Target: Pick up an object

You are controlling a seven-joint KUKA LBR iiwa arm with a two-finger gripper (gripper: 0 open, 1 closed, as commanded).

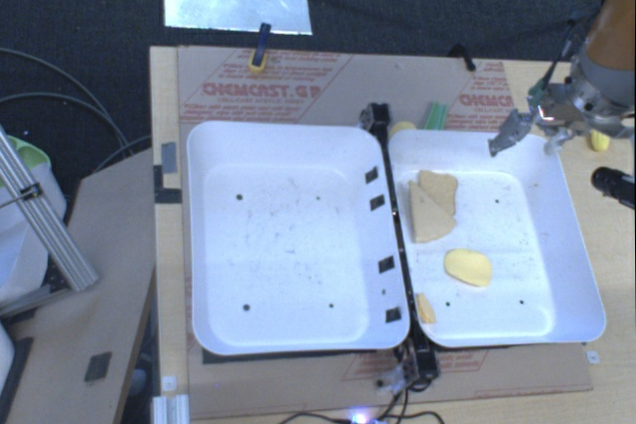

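Two white bins are set side by side, the left bin [288, 243] and the right bin [561, 243]. In the right one, a tan wedge [433, 205] is seen beside a yellow lump [467, 267]. Above its far right corner the gripper [531, 135] is held, fingers spread apart, nothing clamped between them.
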